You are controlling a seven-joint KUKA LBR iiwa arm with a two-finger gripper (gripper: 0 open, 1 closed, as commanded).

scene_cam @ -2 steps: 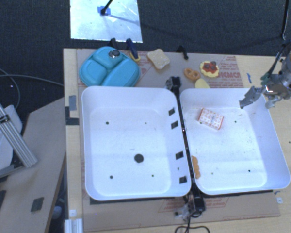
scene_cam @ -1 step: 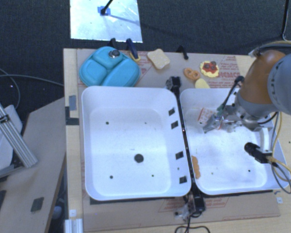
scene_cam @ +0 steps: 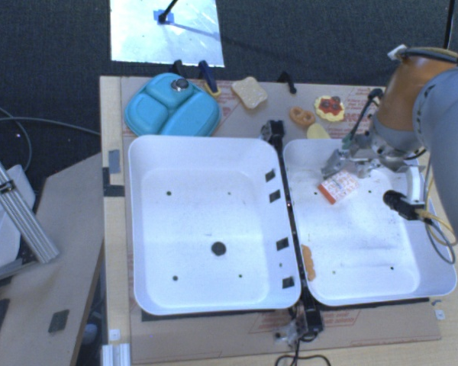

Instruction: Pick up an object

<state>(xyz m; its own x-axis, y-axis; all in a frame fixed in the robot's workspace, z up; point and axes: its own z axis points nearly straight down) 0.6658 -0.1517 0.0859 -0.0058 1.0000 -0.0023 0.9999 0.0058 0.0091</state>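
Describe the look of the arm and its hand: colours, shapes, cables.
The arm is bulky and rounded, with smooth grey casing and a broad orange band above the wrist. The hand is a small grey metal assembly of angular parts. A white cable loops beside it, ending near a black cylindrical fitting, and thin wires trail nearby.

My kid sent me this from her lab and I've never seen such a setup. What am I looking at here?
One camera looks down at a slant on a bench. The grey and orange shape at the right is a robot arm; its gripper hangs low over the right bin, just above a small orange and white packet. I cannot tell whether it holds anything. A small orange piece lies by that bin's left wall. The left bin holds a dark round object. Behind the bins sit a blue divided plate and toy foods, among them a bread slice.
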